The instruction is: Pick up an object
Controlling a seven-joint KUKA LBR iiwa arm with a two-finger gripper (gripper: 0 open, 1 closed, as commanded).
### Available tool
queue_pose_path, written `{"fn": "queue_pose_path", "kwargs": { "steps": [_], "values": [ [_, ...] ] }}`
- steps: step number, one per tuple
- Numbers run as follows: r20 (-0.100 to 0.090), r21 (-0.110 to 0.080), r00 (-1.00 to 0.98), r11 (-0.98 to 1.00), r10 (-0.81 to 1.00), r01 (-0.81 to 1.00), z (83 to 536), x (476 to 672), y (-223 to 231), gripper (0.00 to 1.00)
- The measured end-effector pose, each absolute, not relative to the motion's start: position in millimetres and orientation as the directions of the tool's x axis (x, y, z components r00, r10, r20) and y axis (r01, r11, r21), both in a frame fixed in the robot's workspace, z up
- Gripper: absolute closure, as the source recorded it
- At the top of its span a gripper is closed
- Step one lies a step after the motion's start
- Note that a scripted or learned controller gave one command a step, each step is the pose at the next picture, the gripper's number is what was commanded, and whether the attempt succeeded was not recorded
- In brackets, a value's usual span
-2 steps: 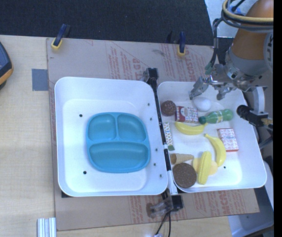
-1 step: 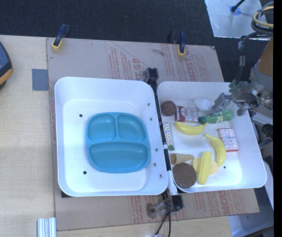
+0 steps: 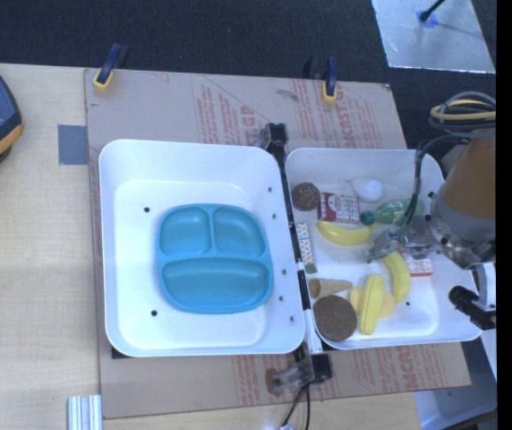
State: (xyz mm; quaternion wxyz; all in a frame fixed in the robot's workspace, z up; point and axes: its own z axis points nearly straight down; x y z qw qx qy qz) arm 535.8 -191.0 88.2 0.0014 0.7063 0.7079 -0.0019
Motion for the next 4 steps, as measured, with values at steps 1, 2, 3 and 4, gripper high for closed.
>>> {"fn": "queue_pose_path", "kwargs": {
  "steps": [1, 2, 3, 4],
  "values": [
    [-0.008, 0.005, -0.005, 0.005, 1.0, 1.0, 107, 539.1, -193, 1.0],
    [-0.008, 0.004, -0.006, 0.006, 1.0, 1.0, 106, 539.0, -192, 0.0],
    [0.001, -0.002, -0.011, 0.011, 1.0, 1.0, 91, 579.9, -135, 0.0],
    [-0.001, -0.009, 0.003, -0.003, 1.0, 1.0, 91, 511.6, -192, 0.0]
  ]
}}
